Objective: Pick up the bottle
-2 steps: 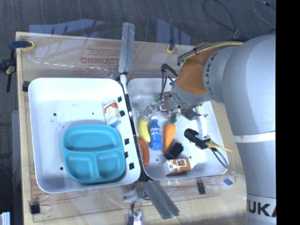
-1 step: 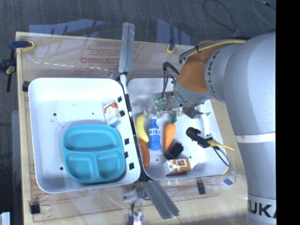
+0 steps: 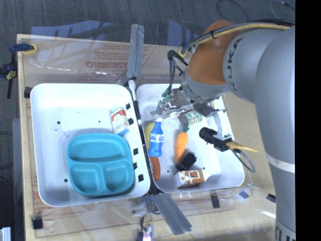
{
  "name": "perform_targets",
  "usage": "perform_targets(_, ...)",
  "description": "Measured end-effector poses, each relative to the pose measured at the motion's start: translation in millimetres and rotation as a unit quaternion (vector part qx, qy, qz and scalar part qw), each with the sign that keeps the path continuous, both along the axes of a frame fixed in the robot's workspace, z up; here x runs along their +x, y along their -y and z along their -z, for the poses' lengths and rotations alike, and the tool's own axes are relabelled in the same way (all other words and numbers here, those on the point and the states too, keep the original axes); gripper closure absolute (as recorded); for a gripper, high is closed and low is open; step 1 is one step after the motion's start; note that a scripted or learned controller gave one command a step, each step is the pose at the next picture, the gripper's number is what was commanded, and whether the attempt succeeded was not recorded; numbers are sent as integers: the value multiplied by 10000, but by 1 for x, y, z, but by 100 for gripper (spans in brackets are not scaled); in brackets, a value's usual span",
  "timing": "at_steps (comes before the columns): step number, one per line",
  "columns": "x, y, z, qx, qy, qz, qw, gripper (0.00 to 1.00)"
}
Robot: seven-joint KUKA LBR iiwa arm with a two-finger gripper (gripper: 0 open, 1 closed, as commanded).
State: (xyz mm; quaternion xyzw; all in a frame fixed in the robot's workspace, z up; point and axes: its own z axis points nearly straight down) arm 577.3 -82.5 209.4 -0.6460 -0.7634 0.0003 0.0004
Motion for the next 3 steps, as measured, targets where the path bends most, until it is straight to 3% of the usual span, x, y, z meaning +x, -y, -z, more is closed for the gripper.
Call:
perform_targets(1, -102, -25, 18, -2, -17, 854, 9963, 100)
perform_targets(2, -101, -26, 18, -3, -12, 855, 9963, 0)
perform_targets(3, -100, -75, -92, 1, 2, 573, 9984, 0)
